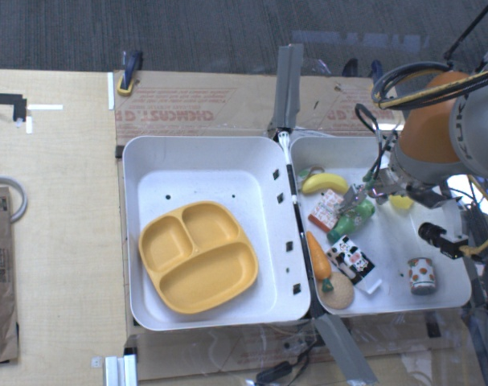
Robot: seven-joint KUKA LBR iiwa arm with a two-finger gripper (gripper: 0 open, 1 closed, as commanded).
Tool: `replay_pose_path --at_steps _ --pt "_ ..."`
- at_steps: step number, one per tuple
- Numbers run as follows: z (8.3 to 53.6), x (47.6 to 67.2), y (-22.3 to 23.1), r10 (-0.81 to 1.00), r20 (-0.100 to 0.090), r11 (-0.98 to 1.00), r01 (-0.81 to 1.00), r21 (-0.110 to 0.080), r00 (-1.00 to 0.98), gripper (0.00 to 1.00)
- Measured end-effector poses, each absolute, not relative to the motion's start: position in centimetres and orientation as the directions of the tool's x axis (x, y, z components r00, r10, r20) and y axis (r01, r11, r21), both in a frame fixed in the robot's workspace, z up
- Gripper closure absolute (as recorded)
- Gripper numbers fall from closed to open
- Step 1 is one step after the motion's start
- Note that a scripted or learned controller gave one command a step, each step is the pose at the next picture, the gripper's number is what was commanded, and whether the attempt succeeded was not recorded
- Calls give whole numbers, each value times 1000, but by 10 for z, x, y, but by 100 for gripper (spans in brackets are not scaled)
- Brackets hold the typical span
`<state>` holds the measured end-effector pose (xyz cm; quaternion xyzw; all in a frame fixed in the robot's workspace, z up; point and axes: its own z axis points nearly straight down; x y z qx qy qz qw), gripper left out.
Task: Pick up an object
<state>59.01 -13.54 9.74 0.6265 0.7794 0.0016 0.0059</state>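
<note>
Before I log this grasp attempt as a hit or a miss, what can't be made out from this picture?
- Gripper: its jaws sit low among clutter in the right bin; open or shut is unclear, as is any hold.
- Green object: partly covered by the gripper, so its shape is unclear.
- Small yellow item: half hidden under the wrist.
- Cup: print too small to read.

bench [51,240] | 2 white bins [197,158] side by side (touching) | cardboard sheet [203,107] beneath
</note>
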Motion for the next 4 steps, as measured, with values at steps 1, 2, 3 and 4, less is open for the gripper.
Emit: replay_pose_path --at_steps 1,2,3,4 --pt "107 591 -135 977 -5 214 977 11 -214 100" --pt "92 647 -161 982 -2 -189 982 -1 189 100" --pt "188 591 -199 985 -2 -175 985 0 175 100" --pt "214 603 -152 995 -2 -102 995 1 102 100"
